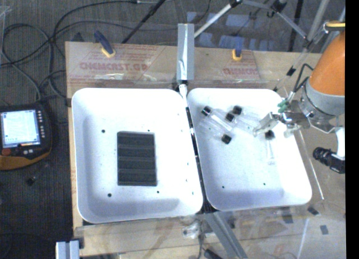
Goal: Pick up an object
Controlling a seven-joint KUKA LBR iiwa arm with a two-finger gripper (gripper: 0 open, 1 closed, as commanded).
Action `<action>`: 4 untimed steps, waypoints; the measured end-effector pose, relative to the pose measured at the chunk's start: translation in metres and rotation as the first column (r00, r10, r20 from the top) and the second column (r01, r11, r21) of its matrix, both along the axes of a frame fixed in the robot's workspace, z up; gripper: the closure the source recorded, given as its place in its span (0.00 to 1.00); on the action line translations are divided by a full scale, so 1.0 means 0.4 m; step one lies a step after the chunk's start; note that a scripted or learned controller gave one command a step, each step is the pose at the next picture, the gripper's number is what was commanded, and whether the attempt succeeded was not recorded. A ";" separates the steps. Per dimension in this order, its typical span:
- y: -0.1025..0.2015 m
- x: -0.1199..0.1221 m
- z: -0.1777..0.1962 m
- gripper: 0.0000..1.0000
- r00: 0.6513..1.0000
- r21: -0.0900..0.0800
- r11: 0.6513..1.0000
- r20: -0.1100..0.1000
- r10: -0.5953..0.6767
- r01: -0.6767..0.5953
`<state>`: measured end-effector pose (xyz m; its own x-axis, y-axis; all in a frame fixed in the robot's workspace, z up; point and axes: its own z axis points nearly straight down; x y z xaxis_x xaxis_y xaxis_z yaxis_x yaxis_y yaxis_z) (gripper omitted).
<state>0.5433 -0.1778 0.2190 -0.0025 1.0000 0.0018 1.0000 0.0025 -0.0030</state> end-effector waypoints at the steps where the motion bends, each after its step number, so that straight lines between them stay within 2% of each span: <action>1: 0.084 0.057 -0.318 0.00 0.998 -0.003 0.998 0.007 0.064 -0.064; 2: 0.132 0.255 -0.323 0.00 0.992 -0.007 0.992 0.014 0.128 -0.128; 3: 0.133 0.255 -0.297 1.00 0.992 -0.007 0.992 0.012 0.128 -0.128; 4: 0.136 0.312 0.002 1.00 0.998 -0.006 0.998 0.002 -0.055 0.055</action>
<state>0.6682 -0.1236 0.2199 0.0523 0.9986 -0.0038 0.9986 -0.0523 -0.0014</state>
